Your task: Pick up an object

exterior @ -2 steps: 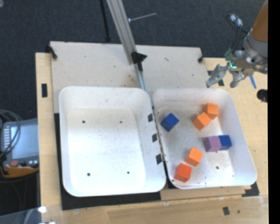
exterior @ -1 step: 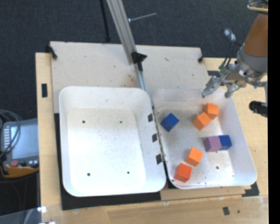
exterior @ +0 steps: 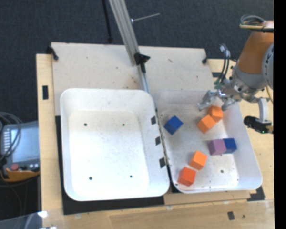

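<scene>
Pincer (exterior: 214,100) hovered just above the orange block (exterior: 216,112) at the far side of the right bin (exterior: 250,168), its fingers apart and clamping nothing, so the pickup looked barely begun, with closing and lifting left.

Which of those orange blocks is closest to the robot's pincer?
The orange foam cube at the top of the right white bin, just below the pincer. Another touches it lower-left; two lie lower in the bin.
</scene>
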You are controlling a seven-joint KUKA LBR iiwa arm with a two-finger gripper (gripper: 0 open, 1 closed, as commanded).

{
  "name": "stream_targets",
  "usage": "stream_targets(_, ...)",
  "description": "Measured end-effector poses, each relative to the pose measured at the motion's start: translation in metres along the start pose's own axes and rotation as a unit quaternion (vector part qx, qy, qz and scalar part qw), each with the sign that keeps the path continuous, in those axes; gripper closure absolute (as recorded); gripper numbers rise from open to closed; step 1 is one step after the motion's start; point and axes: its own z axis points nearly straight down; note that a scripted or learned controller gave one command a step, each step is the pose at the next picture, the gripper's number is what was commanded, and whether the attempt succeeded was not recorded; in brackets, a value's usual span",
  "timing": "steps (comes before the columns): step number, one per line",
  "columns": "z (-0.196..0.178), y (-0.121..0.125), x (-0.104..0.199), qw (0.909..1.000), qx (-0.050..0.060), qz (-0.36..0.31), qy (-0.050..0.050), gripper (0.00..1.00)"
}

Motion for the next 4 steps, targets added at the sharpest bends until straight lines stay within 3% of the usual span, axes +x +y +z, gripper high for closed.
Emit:
stream_targets(1, 0.035, 0.000, 0.001, 1.0000, -0.008, 0.000, -0.005, 0.00)
stream_targets(2, 0.020, 0.002, 0.000, 0.9999, -0.011, 0.000, -0.004, 1.00)
stream_targets(4, -0.094, 0.004, -0.007, 1.0000, -0.006, -0.001, -0.001, 1.00)
